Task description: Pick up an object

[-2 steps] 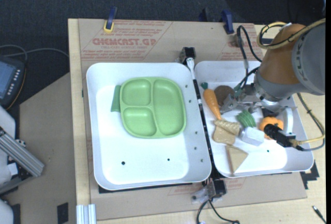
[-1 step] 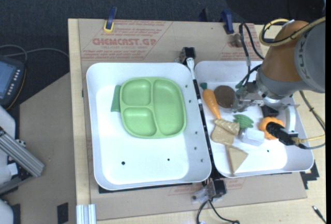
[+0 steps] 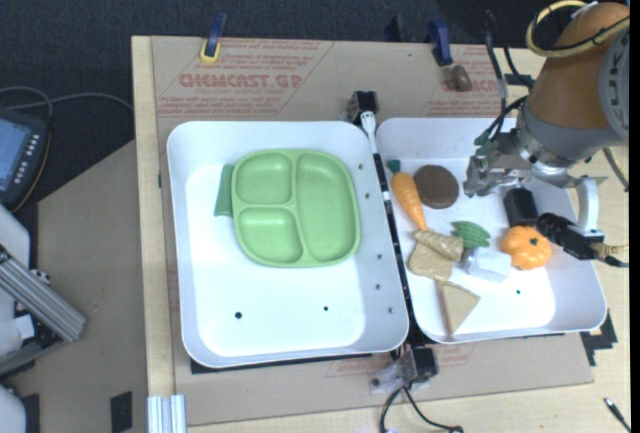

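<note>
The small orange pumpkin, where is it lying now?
The pumpkin lies in the right bin, near its right side, just right of the green leafy piece.

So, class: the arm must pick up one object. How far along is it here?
Nothing looks lifted yet: the carrot, brown disc and small pumpkin all lie in the right bin. The gripper sits low beside the brown disc. Grasping and lifting remain.

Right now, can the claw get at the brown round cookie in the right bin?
Probably yes: the claw hangs just right of the brown cookie, whose top is bare, though the carrot crowds its left side.
</note>
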You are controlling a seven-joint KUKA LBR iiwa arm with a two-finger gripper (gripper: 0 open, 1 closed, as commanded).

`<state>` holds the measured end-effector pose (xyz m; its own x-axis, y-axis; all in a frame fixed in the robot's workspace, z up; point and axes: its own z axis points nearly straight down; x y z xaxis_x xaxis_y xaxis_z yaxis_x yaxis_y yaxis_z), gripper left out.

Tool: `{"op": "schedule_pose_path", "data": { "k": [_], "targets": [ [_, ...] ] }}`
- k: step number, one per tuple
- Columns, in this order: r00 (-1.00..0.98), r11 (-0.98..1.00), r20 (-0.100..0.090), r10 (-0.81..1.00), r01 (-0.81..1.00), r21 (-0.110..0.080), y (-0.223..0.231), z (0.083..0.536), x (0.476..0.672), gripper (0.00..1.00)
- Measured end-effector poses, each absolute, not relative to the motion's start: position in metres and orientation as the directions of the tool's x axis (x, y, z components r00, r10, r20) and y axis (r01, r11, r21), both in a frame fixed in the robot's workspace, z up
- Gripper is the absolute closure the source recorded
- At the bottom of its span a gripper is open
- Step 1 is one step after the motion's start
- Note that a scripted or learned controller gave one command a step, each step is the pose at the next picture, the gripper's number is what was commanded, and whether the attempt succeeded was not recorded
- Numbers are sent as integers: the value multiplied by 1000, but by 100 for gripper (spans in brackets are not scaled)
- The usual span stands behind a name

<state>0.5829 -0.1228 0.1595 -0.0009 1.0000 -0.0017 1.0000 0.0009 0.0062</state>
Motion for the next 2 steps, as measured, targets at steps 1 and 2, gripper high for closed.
{"op": "schedule_pose_path", "data": {
  "k": [1, 2],
  "targets": [
    [-1, 1, -2, 1000, 1000, 6, -120, 203, 586, 100],
    [-1, 1, -1, 1000, 1000, 5, -120, 227, 587, 100]
  ]
}}
